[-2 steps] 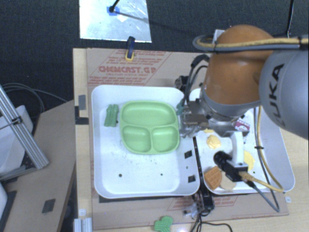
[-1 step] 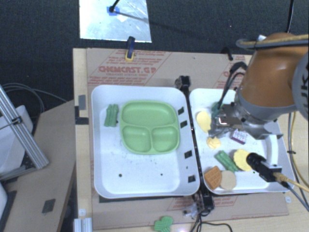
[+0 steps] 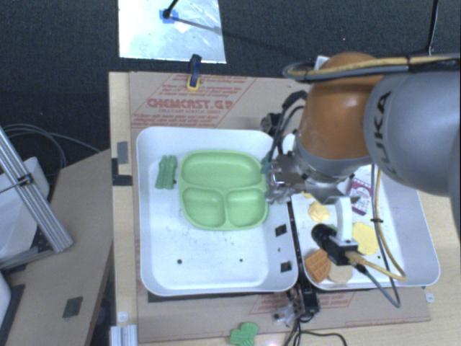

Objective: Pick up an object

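Green divided plate [image 3: 220, 191] lies flat in the left bin [image 3: 155, 265], long axis running left to right, its two small compartments toward the frame's bottom. A green ridged piece [image 3: 166, 172] lies upright just left of it. Yellow and orange toy foods [image 3: 364, 238] crowd the right bin [image 3: 421, 258]. The arm's wrist hangs over the plate's right edge; the gripper [image 3: 277, 179] state cannot be told

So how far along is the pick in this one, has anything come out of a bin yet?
Done: nothing looks lifted; the green divided plate and the small green ridged piece lie flat in the left bin.
In hand: the arm hangs over the divide between the bins, its wrist by the plate's right rim; no grasp shows.
Left: the whole pick. The yellow and tan pieces lie in the right bin.
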You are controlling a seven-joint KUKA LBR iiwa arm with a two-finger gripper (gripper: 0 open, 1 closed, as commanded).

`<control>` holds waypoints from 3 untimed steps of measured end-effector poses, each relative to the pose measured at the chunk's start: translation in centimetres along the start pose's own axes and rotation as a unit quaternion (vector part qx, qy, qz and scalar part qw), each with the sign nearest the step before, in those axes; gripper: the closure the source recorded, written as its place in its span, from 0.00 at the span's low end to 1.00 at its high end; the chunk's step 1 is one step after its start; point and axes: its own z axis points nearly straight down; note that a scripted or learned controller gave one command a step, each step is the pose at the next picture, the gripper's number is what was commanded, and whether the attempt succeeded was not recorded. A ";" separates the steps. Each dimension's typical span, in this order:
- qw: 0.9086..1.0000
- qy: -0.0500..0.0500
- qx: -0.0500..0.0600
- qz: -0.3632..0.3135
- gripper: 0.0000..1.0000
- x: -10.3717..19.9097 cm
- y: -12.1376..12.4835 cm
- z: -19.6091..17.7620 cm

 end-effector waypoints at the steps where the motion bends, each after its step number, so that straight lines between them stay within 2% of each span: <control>1: 1.000 0.000 0.001 0.000 1.00 3.9 -0.4 4.4; 2: 1.000 -0.001 -0.002 0.003 1.00 2.7 0.2 3.8; 3: 1.000 -0.003 0.000 0.008 1.00 -7.6 0.4 6.7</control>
